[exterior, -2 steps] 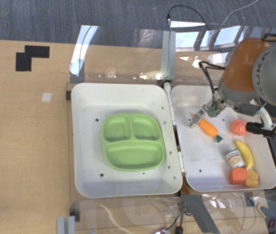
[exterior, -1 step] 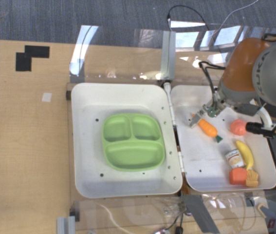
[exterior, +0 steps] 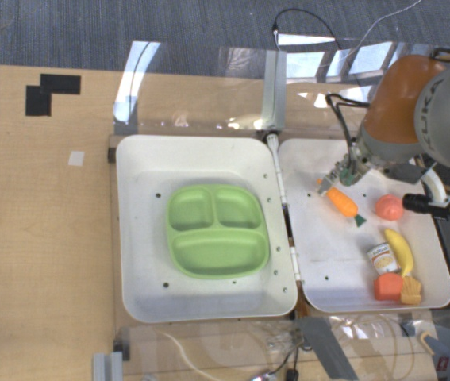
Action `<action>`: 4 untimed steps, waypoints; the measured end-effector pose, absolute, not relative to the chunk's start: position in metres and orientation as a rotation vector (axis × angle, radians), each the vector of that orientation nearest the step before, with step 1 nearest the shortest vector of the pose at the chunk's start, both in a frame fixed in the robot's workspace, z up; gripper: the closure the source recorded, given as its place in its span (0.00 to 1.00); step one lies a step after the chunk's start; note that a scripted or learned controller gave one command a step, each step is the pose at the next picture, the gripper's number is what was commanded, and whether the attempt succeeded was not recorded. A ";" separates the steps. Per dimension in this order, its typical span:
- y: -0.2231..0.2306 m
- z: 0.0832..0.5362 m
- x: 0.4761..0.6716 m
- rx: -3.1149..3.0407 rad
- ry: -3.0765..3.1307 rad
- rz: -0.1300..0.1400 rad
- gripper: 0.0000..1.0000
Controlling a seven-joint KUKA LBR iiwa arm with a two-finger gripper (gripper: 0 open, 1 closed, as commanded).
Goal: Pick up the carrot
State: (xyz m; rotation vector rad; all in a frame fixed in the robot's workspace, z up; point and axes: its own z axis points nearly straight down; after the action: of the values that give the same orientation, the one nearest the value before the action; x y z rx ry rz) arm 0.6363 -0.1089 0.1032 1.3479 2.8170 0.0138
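The carrot [exterior: 342,202], orange with a small green tip, lies at a slant in the upper middle of the right bin [exterior: 320,280]. My gripper [exterior: 336,179] hangs just over the carrot's upper left end, reaching in from the right under the orange wrist band. Its fingers stand open, one at the left [exterior: 321,184] and one at the right, with nothing held between them. The carrot rests on the bin floor.
A pink ball [exterior: 390,206], a banana [exterior: 400,250], a small can [exterior: 381,256], a red-orange block [exterior: 386,286] and a yellow-orange piece [exterior: 411,290] crowd the right bin's right side. The left bin [exterior: 141,292] holds a green divided plate [exterior: 217,230].
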 end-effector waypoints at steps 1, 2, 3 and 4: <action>-0.109 0.103 0.636 1.347 2.817 0.014 0.00; -0.108 0.116 0.639 1.337 2.813 0.018 1.00; -0.107 0.116 0.639 1.336 2.814 0.018 0.00; -0.207 0.090 0.605 1.437 2.781 0.003 0.00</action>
State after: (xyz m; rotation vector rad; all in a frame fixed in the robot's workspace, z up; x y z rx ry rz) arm 0.6050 -0.2068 0.0896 1.4371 2.7807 0.0028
